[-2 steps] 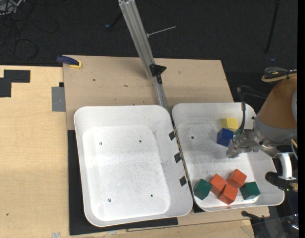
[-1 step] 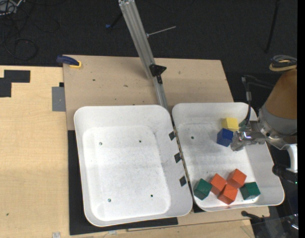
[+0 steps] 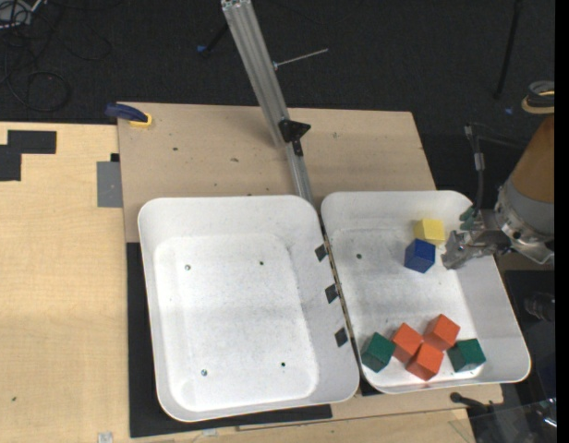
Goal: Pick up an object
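In the right bin [image 3: 386, 284] a yellow cube [image 3: 431, 230] and a blue cube [image 3: 419, 256] lie close together near the upper right. Along the bin's front edge sit three orange cubes [image 3: 423, 344] in a cluster, flanked by a green cube [image 3: 378, 351] on the left and another green cube [image 3: 466, 354] on the right. My gripper [image 3: 458, 245] reaches in from the right and hangs just right of the blue and yellow cubes, above the bin's right side. Nothing shows between its fingers.
The left bin [image 3: 234, 303] sits beside the right one, with black clips [image 3: 331, 292] along the shared edge. A slanted aluminium rail [image 3: 266, 81] rises behind the bins. A small blue and yellow object [image 3: 129, 114] lies at the bench's far left corner.
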Tool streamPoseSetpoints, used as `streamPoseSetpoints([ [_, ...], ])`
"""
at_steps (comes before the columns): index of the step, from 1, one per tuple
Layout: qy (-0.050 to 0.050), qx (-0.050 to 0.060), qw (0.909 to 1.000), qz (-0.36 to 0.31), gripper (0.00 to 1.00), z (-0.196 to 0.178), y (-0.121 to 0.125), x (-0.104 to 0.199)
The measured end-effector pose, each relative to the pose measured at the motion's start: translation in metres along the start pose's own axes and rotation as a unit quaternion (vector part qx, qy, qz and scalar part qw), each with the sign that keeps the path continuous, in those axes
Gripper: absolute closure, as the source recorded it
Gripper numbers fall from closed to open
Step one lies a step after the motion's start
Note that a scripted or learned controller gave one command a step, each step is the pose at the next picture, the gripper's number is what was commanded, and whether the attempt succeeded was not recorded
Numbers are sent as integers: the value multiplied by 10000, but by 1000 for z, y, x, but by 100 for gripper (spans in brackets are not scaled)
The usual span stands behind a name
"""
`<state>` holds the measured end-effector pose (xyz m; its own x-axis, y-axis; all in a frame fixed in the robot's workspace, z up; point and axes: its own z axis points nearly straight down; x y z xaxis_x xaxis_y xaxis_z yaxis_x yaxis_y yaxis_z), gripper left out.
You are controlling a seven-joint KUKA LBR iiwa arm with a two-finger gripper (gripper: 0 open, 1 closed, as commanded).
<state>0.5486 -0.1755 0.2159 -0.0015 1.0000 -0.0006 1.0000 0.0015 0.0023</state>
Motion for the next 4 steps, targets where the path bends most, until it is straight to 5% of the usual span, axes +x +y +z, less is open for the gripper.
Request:
streamPoseSetpoints([
  [4, 11, 29, 10000, -13, 100, 3, 18, 206],
])
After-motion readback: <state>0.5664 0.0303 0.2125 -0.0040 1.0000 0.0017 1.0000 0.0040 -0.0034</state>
